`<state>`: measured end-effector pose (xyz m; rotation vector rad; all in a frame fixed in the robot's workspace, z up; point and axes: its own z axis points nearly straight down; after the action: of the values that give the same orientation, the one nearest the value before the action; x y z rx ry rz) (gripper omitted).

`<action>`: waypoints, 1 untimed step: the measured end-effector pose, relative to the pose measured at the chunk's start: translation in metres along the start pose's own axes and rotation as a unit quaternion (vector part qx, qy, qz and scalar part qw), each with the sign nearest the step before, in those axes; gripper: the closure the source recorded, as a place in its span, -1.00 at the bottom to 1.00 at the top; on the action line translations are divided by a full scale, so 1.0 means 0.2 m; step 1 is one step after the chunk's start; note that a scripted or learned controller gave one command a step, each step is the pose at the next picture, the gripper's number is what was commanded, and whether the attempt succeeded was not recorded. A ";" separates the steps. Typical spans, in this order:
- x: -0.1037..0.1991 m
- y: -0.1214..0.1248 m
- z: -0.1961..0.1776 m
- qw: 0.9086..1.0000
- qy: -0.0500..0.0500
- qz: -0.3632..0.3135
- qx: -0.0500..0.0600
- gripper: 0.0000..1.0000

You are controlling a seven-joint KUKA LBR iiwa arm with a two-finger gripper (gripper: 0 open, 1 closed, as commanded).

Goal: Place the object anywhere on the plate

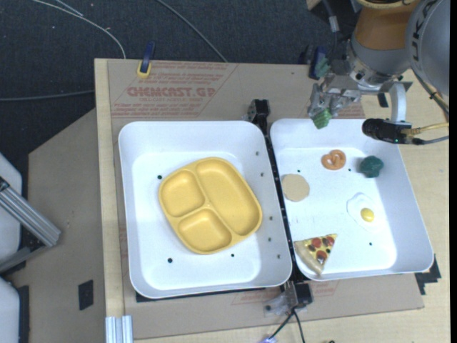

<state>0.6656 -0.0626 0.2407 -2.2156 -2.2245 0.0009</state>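
A yellow plate (208, 204) with three compartments lies in the left bin (136, 163). My gripper (323, 114) hangs over the far left corner of the right bin (400, 249). A small green object (320, 119) sits between its fingertips, lifted above the bin's rim, and the fingers are shut on it. The plate is well to the left of the gripper and nearer the front.
In the right bin lie a brown pretzel-like piece (333, 160), a dark green lump (370, 166), a tan round disc (295, 187), a fried egg (363, 210) and a pizza slice (316, 250). A black clamp (260, 110) sits between the bins at the back.
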 end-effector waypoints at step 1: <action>0.27 0.00 -0.03 1.000 0.000 -0.001 -0.001 1.00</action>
<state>0.6649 -0.0092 0.2469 -2.2148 -2.2268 -0.0015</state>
